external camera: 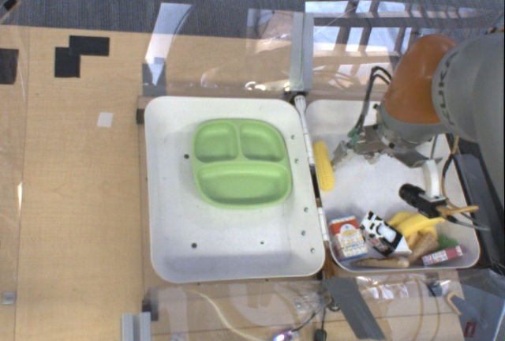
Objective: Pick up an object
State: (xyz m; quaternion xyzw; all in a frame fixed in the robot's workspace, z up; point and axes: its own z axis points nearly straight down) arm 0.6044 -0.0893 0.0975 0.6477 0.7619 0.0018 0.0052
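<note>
Two white bins sit side by side. Left bin (170, 252): a green divided plate (241, 163). Right bin (347, 114): a yellow corn cob (323, 166) by its left wall, small items heaped at the near end. Gripper (344, 151) hovers just right of the cob; whether it is open or closed cannot be told.

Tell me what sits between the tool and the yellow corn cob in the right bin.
Nothing visible does. The tool hangs over bare floor of the right bin, just right of the corn cob, which lies along the bin's left wall. The other items are piled at the near end, away from both.
</note>
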